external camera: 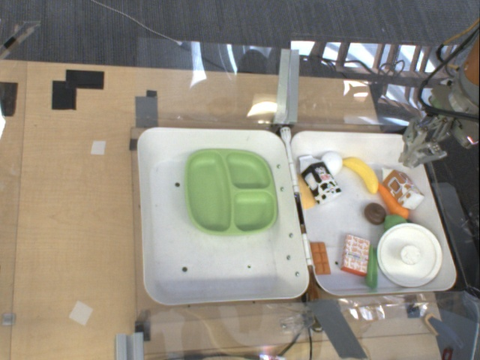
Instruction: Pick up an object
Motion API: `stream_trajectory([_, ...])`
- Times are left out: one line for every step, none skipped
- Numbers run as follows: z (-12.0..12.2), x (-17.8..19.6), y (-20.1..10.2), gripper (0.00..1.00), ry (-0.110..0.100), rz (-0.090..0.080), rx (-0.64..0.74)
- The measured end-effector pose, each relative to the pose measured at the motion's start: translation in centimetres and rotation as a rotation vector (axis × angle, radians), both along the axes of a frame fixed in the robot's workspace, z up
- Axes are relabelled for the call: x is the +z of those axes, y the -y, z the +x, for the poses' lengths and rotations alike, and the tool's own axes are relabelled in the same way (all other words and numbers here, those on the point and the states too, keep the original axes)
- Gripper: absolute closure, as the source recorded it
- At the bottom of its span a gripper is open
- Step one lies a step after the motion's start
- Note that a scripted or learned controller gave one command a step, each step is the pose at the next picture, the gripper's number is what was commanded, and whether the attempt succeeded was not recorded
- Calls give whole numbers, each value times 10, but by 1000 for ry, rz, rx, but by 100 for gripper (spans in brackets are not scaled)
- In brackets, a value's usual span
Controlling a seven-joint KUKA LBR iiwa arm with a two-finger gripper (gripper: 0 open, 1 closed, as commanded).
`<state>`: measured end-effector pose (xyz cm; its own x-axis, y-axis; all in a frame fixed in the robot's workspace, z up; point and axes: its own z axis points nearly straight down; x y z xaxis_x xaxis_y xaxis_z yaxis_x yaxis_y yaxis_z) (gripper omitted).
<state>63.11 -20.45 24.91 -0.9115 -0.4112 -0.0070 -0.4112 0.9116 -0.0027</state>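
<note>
At 1 o'clock in the right white shallow bin point(442, 276), the curved yellow plastic banana point(362, 174) is judged light, stiff, slippery; mid-body grasp advised. Hand point(420, 147) state cannot be told.

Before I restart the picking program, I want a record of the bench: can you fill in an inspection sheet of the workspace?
Surface: two shallow white bins side by side, left bin and right bin, on a tan bench.
Job's things: in the right bin, yellow banana, black-and-white cow toy, orange carrot, small brown round piece, round white bowl, red patterned packet, green stick.
Clutter: green three-compartment plate in the left bin.
Grippers: tool above the right bin's far right corner, nothing seen held.
Cables: thin wire across the dark floor; dark cables by the arm.
Surroundings: black tape marks on the bench.
</note>
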Motion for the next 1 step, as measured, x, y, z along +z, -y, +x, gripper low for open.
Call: stream_trajectory([-119, 2, 3, 100, 2, -4, 69])
